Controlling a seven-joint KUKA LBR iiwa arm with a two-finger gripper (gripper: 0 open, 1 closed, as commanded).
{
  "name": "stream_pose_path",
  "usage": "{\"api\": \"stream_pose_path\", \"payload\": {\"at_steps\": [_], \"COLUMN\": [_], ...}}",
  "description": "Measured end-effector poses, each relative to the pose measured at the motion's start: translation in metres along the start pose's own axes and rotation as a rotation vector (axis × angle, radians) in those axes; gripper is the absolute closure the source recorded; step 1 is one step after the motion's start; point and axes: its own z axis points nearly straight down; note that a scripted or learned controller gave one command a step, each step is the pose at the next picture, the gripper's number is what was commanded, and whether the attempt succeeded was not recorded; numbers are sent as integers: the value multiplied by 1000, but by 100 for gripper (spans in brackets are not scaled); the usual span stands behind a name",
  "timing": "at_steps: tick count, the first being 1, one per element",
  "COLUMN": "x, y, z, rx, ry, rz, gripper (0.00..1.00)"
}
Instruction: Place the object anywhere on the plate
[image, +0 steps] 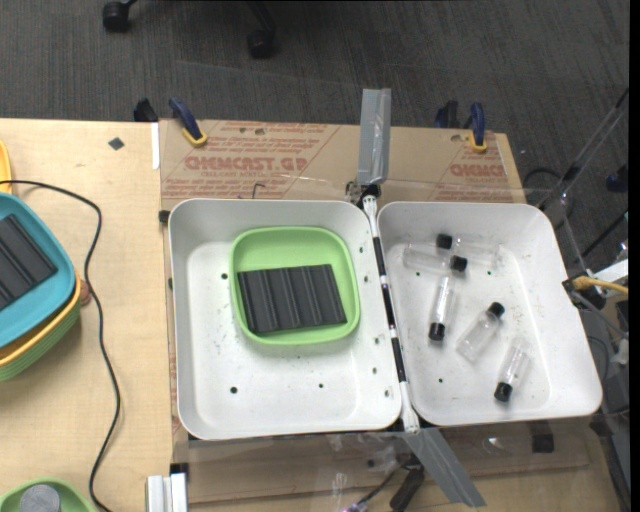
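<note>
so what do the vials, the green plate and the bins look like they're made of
Vials: clear glass or hard plastic, since the bin floor shows through them; their black caps look like matte plastic. Green plate: probably moulded plastic, smooth, with rounded corners and a soft sheen; its dark ribbed insert could be rubber or plastic. Bins: thin white formed plastic, glossy at the rims and scuffed inside.

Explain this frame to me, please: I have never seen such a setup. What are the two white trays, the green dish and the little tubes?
One fixed camera looks down at a slant on a bench. Two shallow white bins sit side by side. The left bin holds a green plate with a dark ribbed pad lying on it. The right bin holds several small clear vials with black caps, scattered and lying on their sides. These are the objects a robot arm should move onto the plate. Cardboard lies clamped under the bins. At the left edge of the bench are stacked teal and yellow dishes and a black cable.
</note>
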Motion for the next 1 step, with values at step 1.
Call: {"api": "stream_pose_path", "payload": {"at_steps": [1], "x": [0], "y": [1], "z": [-2], "rx": [-1], "ry": [1], "rz": [0], "gripper": [0]}}
